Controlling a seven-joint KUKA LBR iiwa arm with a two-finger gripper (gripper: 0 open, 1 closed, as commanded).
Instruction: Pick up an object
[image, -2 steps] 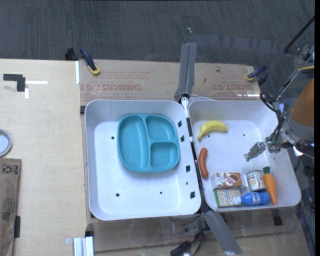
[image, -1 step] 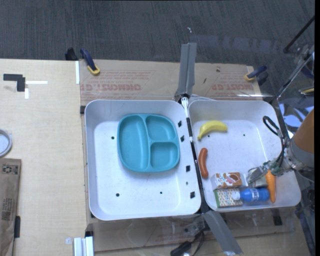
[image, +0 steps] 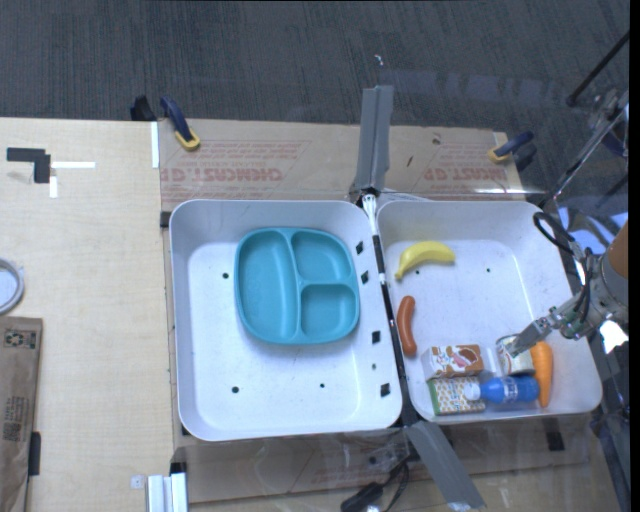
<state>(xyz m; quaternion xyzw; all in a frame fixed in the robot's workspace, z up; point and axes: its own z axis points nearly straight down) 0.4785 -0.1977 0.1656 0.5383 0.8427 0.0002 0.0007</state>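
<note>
Carrot (image: 542, 371), the orange piece at the lower right of the right bin (image: 500, 228), looks like the target, since your gripper (image: 512, 350) sits low just beside its upper left end. You cannot tell from this slanted view how the jaws stand, and nothing shows between them, so count the pick as not yet made. The carrot lies on the bin floor, its lower end touching the blue bottle (image: 505, 391). Just left of the gripper sits a small brown carton (image: 456, 359), with a green-edged box (image: 452, 394) below it. Further left a red sausage (image: 407, 326) lies along the bin's left wall, and a banana (image: 424, 257) rests toward the upper left. Beyond, in the left bin (image: 200, 330), you see a teal divided plate (image: 297, 285). Closing, gripping and lifting all remain.
</note>
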